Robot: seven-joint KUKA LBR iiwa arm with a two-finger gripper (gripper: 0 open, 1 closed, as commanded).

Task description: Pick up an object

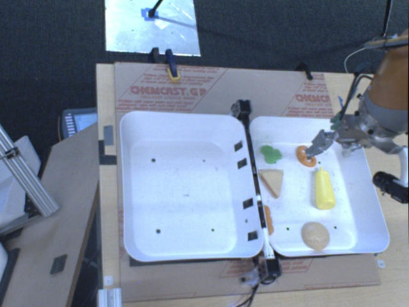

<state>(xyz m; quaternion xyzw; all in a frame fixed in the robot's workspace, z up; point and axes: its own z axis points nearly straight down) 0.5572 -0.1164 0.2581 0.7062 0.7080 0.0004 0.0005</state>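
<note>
Lying under pincer (313, 151): orange ring (306, 157).

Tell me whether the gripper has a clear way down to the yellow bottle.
Probably yes: the yellow bottle lies alone in the right bin, apart from its neighbours, with the gripper just above it.

table: (105, 190) light wooden top filling the middle of the frame, its bare edge showing at left.
cardboard sheet: (211, 85) flat on the table, red print, reaching the upper centre and poking out under the bins at the bottom.
left bin: (137, 130) white, shallow, centre-left on the cardboard.
right bin: (367, 190) white, centre-right, touching the left bin along a clipped seam.
yellow clamp: (172, 69) at the sheet's upper edge.
</note>
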